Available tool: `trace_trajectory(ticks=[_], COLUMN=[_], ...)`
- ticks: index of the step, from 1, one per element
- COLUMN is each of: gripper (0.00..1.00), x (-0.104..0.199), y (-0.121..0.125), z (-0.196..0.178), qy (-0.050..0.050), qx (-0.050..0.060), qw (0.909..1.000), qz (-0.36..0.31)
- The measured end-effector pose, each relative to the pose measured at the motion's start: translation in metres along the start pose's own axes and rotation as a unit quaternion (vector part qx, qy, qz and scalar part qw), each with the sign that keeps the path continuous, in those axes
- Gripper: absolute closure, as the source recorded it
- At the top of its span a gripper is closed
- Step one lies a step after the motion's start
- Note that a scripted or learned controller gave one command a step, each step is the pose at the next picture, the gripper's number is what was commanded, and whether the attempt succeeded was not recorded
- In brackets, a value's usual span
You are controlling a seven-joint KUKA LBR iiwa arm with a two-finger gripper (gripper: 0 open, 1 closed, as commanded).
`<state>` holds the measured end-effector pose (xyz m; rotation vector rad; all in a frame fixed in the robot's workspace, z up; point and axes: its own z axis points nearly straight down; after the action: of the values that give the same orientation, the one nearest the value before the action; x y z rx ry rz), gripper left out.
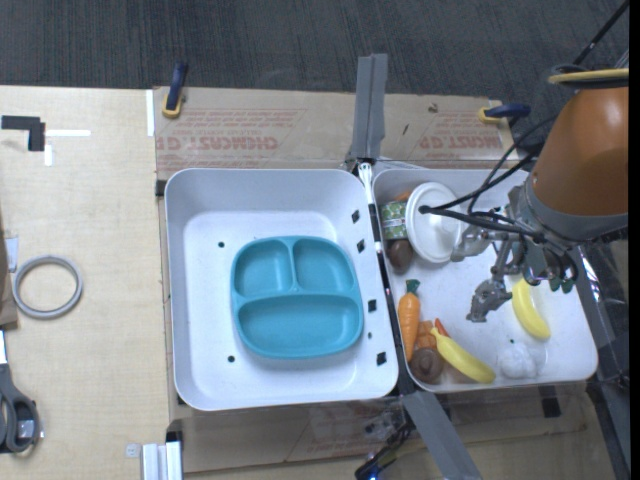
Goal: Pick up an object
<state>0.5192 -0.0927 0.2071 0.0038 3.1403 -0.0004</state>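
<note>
Banana [530, 310] upright-tilted in right bin [585, 353], just beside my gripper [505, 286]; yellow, curved, smooth. Cannot tell if banana is between my fingers, nor if they are spread or closed. My arm [590, 158] reaches in from right, orange band above wrist, gripper down over right bin's middle. Same bin: second banana [463, 358] lying near front, carrot [408, 313], white cup [432, 234], pale fuzzy ball [517, 363]. Left bin [190, 298] holds teal divided plate [297, 296], three compartments, glossy plastic. Tape roll [45, 286] on bench at left.
</note>
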Motion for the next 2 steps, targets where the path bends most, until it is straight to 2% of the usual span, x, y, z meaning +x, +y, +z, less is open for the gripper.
trace_trajectory(ticks=[1,2], gripper=[0.00,0.00], x=[0.006,-0.029], y=[-0.069,-0.109], z=[0.036,0.115], qy=[0.000,-0.001], qx=[0.000,0.000], qw=[0.9992,0.9996], qz=[0.041,0.027])
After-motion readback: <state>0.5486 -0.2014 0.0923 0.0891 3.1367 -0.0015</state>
